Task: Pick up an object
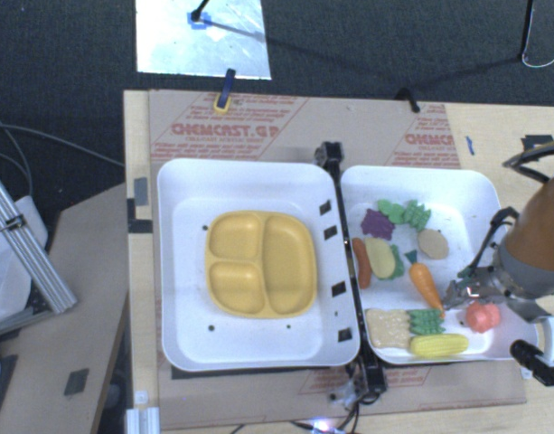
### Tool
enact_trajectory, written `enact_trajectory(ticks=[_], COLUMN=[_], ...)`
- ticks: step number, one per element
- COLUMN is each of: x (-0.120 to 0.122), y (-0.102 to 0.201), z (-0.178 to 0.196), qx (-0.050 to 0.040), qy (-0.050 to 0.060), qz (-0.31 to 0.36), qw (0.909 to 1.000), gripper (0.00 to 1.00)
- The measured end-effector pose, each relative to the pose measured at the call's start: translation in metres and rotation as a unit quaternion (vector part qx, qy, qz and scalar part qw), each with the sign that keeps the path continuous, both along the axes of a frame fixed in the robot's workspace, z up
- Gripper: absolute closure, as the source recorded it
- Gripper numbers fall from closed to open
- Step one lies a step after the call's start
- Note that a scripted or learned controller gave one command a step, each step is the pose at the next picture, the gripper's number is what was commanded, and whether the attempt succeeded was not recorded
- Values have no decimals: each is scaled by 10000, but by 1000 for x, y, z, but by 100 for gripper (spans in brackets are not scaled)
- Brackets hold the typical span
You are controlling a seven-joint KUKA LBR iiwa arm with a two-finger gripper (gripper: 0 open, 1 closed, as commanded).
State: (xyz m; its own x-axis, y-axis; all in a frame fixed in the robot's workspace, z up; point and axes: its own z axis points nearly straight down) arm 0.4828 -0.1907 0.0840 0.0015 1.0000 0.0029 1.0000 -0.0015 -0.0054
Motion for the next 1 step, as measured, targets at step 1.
enact_trajectory(ticks=[1], x=[17], y=[-16], z=[1], qx=[-22], qy=[-41], qz=[12], qw=[10000], gripper=[100])
